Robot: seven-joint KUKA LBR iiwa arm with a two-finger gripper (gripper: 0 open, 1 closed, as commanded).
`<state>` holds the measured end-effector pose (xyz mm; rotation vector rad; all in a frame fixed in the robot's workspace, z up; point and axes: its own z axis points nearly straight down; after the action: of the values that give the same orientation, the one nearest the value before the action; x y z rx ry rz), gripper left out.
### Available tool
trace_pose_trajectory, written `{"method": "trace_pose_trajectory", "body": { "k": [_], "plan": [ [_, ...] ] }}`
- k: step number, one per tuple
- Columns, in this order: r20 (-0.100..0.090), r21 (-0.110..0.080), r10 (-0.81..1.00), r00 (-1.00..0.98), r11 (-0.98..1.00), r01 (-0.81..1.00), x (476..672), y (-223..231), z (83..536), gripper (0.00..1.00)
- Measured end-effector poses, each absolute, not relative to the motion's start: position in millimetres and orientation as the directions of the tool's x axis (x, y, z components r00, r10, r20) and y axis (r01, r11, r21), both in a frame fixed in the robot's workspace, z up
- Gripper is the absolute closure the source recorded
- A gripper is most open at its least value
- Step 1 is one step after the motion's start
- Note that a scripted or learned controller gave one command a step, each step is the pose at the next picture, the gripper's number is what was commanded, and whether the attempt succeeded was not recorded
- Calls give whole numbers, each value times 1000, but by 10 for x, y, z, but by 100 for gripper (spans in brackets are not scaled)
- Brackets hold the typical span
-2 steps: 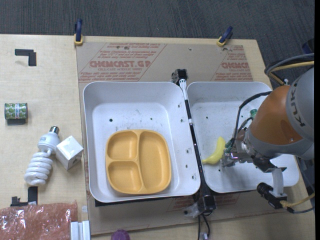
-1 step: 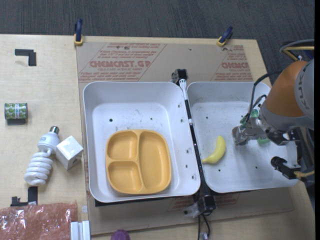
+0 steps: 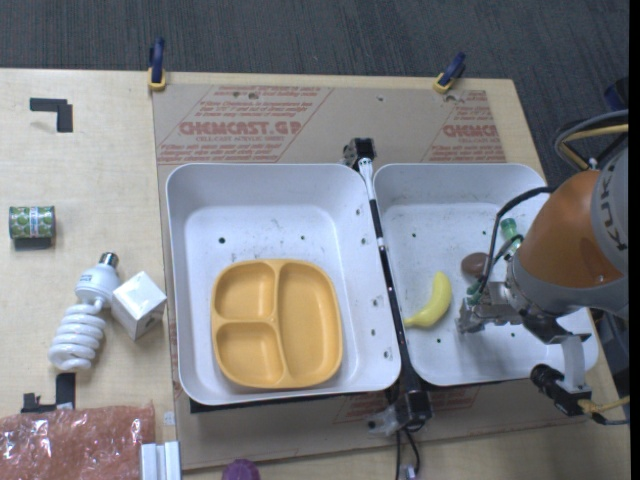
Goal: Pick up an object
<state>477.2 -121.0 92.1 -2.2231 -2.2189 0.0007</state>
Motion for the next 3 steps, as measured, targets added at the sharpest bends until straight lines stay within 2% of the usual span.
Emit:
{"method": "trace_pose_trajectory", "body": {
  "k": [1, 2, 3],
  "plan": [
    [-1, 1, 1000, -2, 2, 1000, 5461, -1133, 925, 0],
    [0, 0, 1000, -1, 1, 1000, 5249, -930, 921, 0],
    [-1, 2, 1000, 1, -1, 1000, 4782, -1767, 929, 0]
  ]
}}
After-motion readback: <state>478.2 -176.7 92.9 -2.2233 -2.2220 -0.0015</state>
